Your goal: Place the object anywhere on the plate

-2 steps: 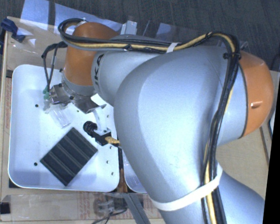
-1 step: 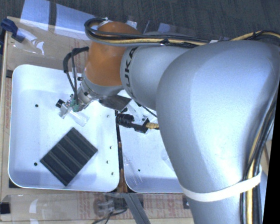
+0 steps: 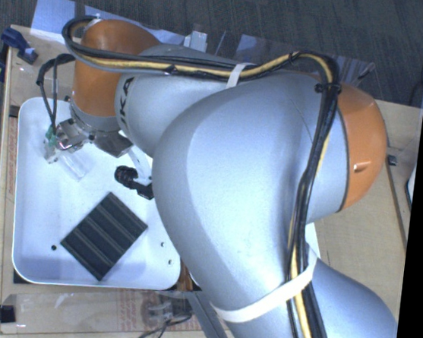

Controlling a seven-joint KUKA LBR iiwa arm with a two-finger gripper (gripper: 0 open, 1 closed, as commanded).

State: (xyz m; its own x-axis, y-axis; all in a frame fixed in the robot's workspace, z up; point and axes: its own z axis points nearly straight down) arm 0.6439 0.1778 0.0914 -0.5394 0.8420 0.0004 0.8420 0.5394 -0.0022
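Ribbed dark plate [image 3: 104, 235] flat in bin [image 3: 32, 207]

Arm [image 3: 256, 177], rounded grey casing, orange band [image 3: 107, 56] above wrist, orange cap [image 3: 362, 156] set right of the band, yellow-black cables [image 3: 193, 70] tied by white straps [image 3: 271, 306], silver gripper [image 3: 67, 148] mounted below the band

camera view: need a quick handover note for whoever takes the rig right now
Claw: low over the far-left part of the left bin. I cannot tell whether it is open or shut, or whether it holds anything.
Things: a dark ribbed slab lies flat in the same bin, nearer the front edge and apart from the claw. The arm covers most of the bench to the right.
Done: nothing that can be confirmed as placed.
Left: probably the whole job, meaning get a sure grip on the object, carry it over and set it down.
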